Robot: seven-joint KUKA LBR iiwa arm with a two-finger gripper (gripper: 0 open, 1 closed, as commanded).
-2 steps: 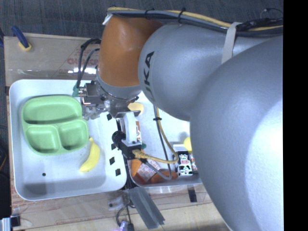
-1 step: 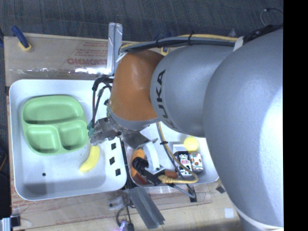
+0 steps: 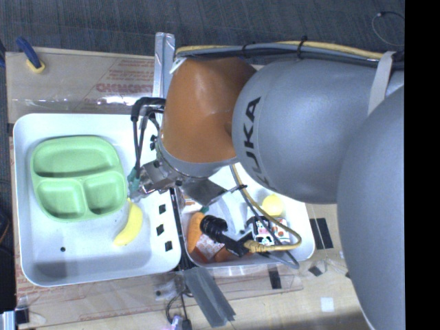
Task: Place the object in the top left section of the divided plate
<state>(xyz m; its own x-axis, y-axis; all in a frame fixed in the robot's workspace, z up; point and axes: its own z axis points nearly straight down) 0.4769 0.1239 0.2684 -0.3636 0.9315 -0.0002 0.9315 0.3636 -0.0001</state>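
Over both bins looms the grey arm (image 3: 309, 115), orange band (image 3: 199, 112) above the wrist. Beneath it, in the left bin (image 3: 27, 253), sits the green divided plate (image 3: 75, 177), all three sections bare. Just beside the plate's lower right corner lies a banana (image 3: 129, 227), likely the object, on the bin floor. At the plate's right edge, the gripper (image 3: 141, 181); can't tell its state. Task judged undone: pick and placement both remain.
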